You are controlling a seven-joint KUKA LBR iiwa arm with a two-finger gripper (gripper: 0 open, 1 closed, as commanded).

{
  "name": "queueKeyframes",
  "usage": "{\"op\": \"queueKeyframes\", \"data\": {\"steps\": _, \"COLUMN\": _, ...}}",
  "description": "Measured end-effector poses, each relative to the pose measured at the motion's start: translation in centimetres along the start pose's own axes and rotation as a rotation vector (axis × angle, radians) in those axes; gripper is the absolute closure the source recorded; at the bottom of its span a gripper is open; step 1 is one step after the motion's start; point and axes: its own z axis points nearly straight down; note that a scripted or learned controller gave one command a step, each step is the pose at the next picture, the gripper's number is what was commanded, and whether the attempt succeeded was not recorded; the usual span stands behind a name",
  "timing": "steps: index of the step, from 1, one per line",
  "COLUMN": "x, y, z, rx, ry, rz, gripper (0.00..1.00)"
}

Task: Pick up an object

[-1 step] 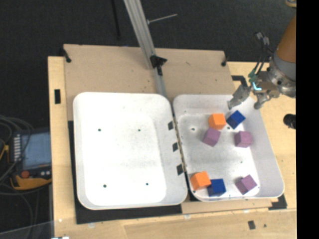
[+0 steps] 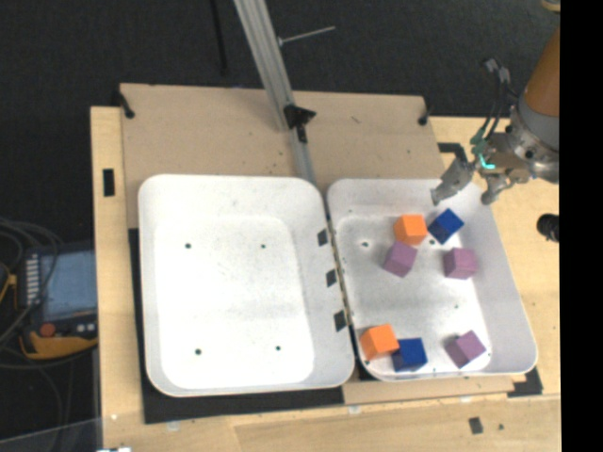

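Note:
The right bin (image 2: 499, 281) holds several small blocks. An orange block (image 2: 411, 228) and a blue block (image 2: 447, 224) sit side by side near its far end, with a purple block (image 2: 399, 259) and another purple block (image 2: 460, 263) just in front of them. At the near end lie an orange block (image 2: 380, 340), a blue block (image 2: 410, 354) and a purple block (image 2: 464, 348). My gripper (image 2: 468, 185) hangs over the bin's far right corner, above and just behind the blue block. Its two fingers are spread apart with nothing between them.
The left bin (image 2: 170, 205) lies beside the right one. A slanted metal pole (image 2: 268, 59) rises from behind the bins' shared edge. A handheld pendant with cables (image 2: 52, 299) sits off the bench at the left.

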Motion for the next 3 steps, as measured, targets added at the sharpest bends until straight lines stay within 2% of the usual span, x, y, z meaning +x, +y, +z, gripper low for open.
{"op": "queueKeyframes", "data": {"steps": 1, "x": -0.1, "y": -0.6, "z": 6.2, "rx": 0.006, "ry": 0.001, "rz": 0.004, "gripper": 0.0}}
{"op": "queueKeyframes", "data": {"steps": 3, "x": 0.6, "y": -0.1, "z": 15.3, "rx": -0.005, "ry": 0.0, "rz": 0.006, "gripper": 0.0}}
